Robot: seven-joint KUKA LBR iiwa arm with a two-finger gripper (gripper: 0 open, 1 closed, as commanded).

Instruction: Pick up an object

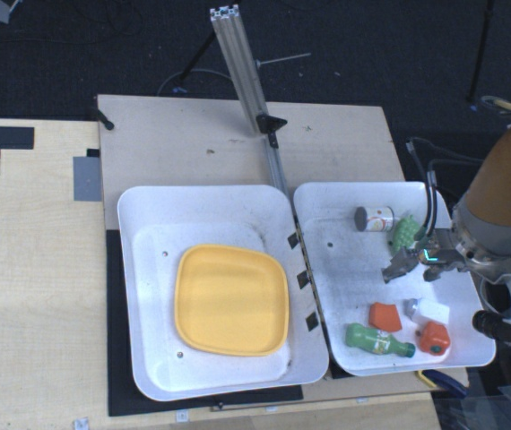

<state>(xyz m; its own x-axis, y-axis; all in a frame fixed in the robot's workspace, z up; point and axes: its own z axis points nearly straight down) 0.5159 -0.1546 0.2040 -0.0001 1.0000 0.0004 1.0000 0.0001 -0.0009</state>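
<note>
My gripper [415,270] hangs over the middle right of the right bin [345,267], its two dark fingers spread open with nothing between them. A knobbly green object [405,231] lies just above it, beside a small bottle with a grey cap [374,219]. Below the gripper are an orange-red block [385,317], a small white and grey piece [426,310], a green bottle on its side [379,339] and an orange-red object [433,337].
The left bin [148,240] holds a yellow square plate [231,298]. A metal bar [246,70] slants up from between the bins. The arm's body [493,200] covers the right bin's right rim.
</note>
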